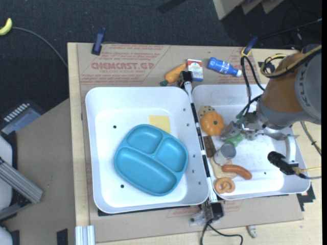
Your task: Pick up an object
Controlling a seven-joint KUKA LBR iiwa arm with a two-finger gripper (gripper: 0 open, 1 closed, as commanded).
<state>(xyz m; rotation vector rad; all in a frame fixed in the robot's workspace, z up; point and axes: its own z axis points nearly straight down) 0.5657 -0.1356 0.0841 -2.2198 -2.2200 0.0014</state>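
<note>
Gripper [236,133] is low in the right bin [265,185], its state obscured: cannot tell. Nearest candidate, a small grey-green can [228,150], lies just below-left of it, beside the orange pumpkin [211,122]; the sausage [237,170] lies further down.

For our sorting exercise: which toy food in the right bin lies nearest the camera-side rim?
The pretzel, at the bin's near-left corner; the hot dog and pumpkin lie farther in.

A pale wooden desk [127,60] stands on dark carpet [76,14], with a thin cable [43,37] trailing across the floor.
</note>
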